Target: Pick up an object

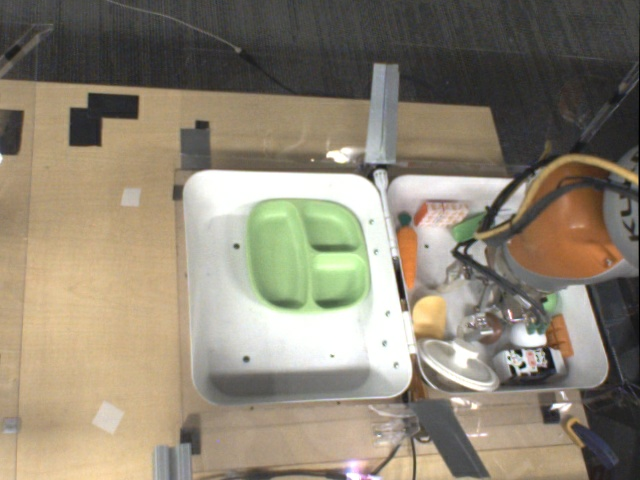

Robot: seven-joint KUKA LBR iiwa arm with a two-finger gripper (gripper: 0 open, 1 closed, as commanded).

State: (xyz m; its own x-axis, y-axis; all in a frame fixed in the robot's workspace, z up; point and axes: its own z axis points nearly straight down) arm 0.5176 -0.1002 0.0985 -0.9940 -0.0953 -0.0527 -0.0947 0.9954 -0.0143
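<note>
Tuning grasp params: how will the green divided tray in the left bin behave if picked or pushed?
The green tray looks like rigid moulded plastic, so probably stiff and light. It lies flat on the left bin, unlikely to roll or tip. Its smooth, rounded rims may slip; pushed, it would likely slide.

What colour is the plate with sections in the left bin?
Light green; the divided plate shows plainly in the camera view.

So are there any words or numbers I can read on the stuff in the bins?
No text can be read here.
The small dark packet in the right bin has white marks on it, too blurred to read.
The red and white box at the back of that bin has print on it, too small to read.
The green tray in the left bin has no writing on it.
</note>
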